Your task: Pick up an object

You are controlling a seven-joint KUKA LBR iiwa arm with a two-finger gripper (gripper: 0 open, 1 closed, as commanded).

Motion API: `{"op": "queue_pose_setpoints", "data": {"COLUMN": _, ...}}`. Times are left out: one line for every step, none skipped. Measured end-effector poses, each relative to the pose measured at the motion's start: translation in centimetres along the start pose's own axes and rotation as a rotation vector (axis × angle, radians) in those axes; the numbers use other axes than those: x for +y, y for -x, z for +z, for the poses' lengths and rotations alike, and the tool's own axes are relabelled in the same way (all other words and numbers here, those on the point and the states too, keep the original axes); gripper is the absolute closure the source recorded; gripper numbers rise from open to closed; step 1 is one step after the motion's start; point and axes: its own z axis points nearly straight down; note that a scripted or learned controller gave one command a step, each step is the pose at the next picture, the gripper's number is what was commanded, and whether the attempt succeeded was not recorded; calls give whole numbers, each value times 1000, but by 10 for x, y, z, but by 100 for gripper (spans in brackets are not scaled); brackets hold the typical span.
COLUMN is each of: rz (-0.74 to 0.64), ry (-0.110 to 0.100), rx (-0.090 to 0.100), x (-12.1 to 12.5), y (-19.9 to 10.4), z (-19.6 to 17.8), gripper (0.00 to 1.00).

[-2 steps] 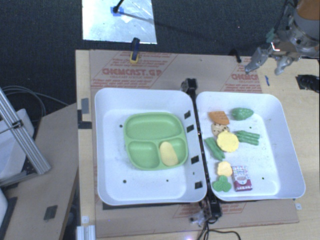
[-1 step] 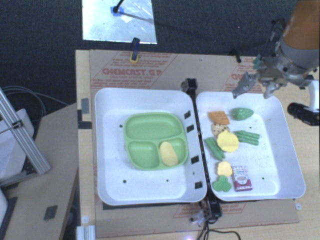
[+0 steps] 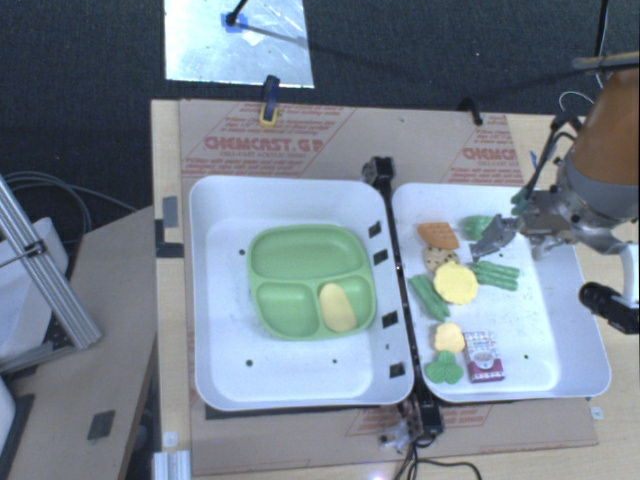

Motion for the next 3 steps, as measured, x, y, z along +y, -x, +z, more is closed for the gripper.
{"op": "queue_pose_setpoints", "data": {"rz": 4, "ry": 21, "rx": -11, "x": 34, "y": 107, "z": -89, "gripper": 0}}
{"op": "queue_pose_setpoints", "data": {"rz": -8, "ry": 16, "rx": -5, "x": 34, "y": 100, "z": -95, "gripper": 100}}
{"op": "queue_pose_setpoints", "data": {"rz": -9, "ry": -3, "rx": 3, "x": 24, "y": 54, "z": 22, "gripper": 100}}
